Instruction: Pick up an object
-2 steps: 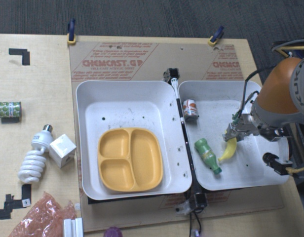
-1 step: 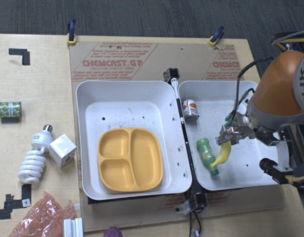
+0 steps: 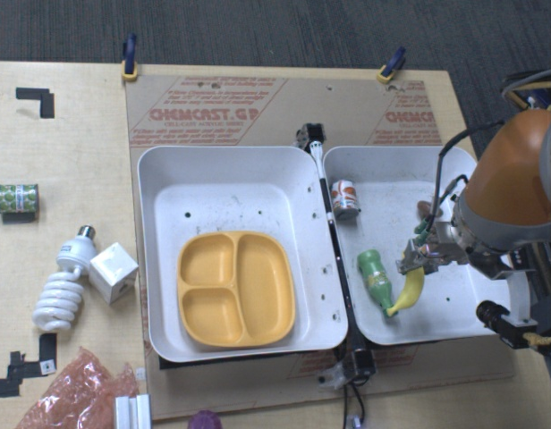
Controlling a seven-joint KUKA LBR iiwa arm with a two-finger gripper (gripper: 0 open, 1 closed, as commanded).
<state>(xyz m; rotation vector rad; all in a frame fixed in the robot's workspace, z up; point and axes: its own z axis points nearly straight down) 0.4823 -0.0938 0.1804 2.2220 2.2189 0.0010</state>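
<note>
Nearest the camera, at the front edge of the worktop (image 3: 70, 177), a crumpled pinkish-red mesh bag (image 3: 74, 391) lies at the left corner, with a small purple thing (image 3: 204, 420) cut off by the frame further right. Just behind the bag sit a white spiral bulb (image 3: 63, 286) and a little white cube (image 3: 114, 272), touching or nearly so.

In the left bin (image 3: 159, 186) a yellow divided plate (image 3: 236, 288) rests flat toward the front wall, three compartments facing up.

My arm comes in from the right, orange band (image 3: 517, 172) above the wrist, and my jaws (image 3: 422, 256) hang low in the right bin (image 3: 383, 172). Directly under them the yellow banana (image 3: 408, 295) lies on the bin floor, its upper end reaching up to the jaws and its lower tip touching the green bottle (image 3: 376, 279), which lies on its side just left of it. Whether the jaws are spread or pressed together I cannot tell (the wrist hardware blurs into them), nor whether they touch the banana.

Further back in the same bin a small red-and-white can (image 3: 344, 198) stands near the divider between the bins, well apart from the banana.

Farther still, on the bare worktop to the left, a green can (image 3: 18, 199) lies on its side. Two blue clamps (image 3: 130, 57) pin the brown sheet (image 3: 213, 105) at the far edge.
</note>
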